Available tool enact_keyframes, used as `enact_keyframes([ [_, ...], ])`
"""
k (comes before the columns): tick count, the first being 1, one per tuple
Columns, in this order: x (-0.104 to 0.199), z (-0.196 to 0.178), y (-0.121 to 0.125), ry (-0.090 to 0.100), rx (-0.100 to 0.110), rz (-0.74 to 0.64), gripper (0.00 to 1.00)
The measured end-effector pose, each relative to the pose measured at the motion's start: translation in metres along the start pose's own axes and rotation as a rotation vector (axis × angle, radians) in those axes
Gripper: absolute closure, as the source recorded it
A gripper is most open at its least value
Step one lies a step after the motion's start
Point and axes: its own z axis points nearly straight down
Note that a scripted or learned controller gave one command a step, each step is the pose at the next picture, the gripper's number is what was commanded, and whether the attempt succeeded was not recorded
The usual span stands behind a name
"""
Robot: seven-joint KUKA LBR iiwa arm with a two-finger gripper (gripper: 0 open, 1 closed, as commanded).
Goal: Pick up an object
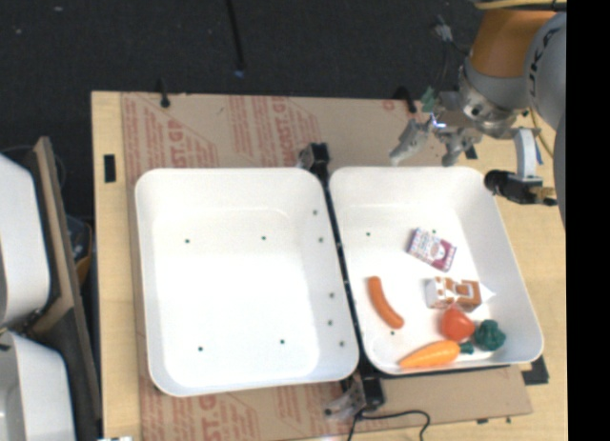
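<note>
My gripper [434, 143] hangs above the back rim of the right bin [496, 230], its two fingers spread open with nothing between them. In the right bin lie a purple carton [432, 249], a brown and white packet [453, 292], an orange sausage [385, 302], a red tomato [457, 324], a carrot [430, 355] and a green vegetable [490, 335]. All of these sit in the bin's front half, well below the gripper.
The left bin [152, 239] stands beside the right one, joined by a black clip [315, 156] at the back. Both rest on a brown cardboard sheet [238, 130]. White equipment [19, 268] stands at the far left.
</note>
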Motion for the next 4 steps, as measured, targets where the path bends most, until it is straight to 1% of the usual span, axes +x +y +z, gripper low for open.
enact_keyframes([
  [1, -0.027, 0.116, -0.065, 0.001, 0.011, 0.003, 0.0],
  [2, -0.026, 0.11, -0.062, 0.0, 0.0, 0.0, 0.0],
  [3, -0.077, 0.144, -0.092, -0.002, -0.001, 0.004, 0.0],
  [4, -0.062, 0.145, -0.019, -0.001, -0.002, -0.003, 0.0],
])
